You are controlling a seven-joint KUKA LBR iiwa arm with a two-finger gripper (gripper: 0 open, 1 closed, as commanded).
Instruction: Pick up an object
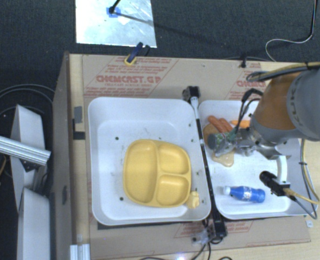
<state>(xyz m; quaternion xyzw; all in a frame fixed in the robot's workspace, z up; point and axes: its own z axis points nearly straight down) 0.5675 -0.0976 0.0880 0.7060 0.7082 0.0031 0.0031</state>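
Note:
My gripper (pixel 221 142) is low in the right bin (pixel 257 210), near its left wall. It hangs over a flat tan piece (pixel 224 158) and just below a pair of orange-brown sausages (pixel 219 124). A small blue bottle (pixel 247 193) with a white cap lies on its side near the front of the same bin, apart from the gripper. The grey arm with its orange band (pixel 274 99) covers the right part of this bin. I see nothing held between the fingers.
The left bin (pixel 108 126) holds a yellow divided tray (pixel 157 172), with a small yellow piece (pixel 193 200) in its front right corner. The divider (pixel 200 145) between the bins runs right beside the gripper. Cardboard lies under both bins.

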